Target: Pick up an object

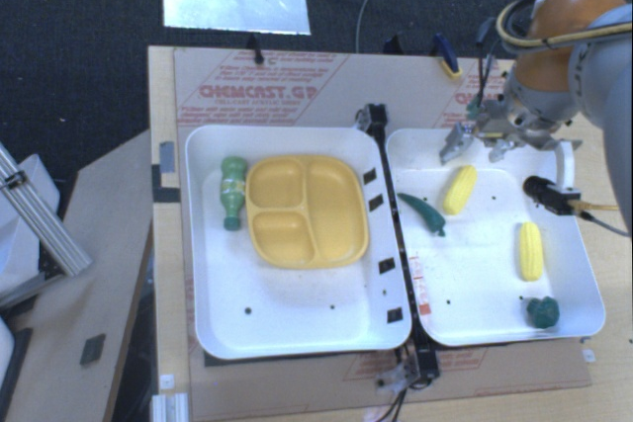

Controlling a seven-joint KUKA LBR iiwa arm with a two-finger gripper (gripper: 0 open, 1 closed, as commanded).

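Your bench (119, 203) carries two white bins side by side. The left bin (297, 306) is crowded, and the right bin (475, 272) has plenty of bare floor. The arm (579, 25) reaches over the right bin's far edge. Its jaws stand spread apart with nothing between them, so I judge you are at the approach, with nothing picked up yet.

The yellow divided tray (305, 211) fills the middle of the left bin and looks too wide to grip across. Your likeliest target is the corn cob (459, 189) on the right bin's floor, just nearward of the jaws and clear of every wall. The next move calls for lowering the jaws astride its narrow width.

A second cob (531, 250) lies well apart, nearer the right wall. The green bottle (232, 193) sits squeezed between the tray and the left wall, leaving little room. The green pepper (423, 212) lies near the first cob on its divider side, so keep off it. The dark green lump (541, 312) sits in the near right corner, hemmed in by walls.
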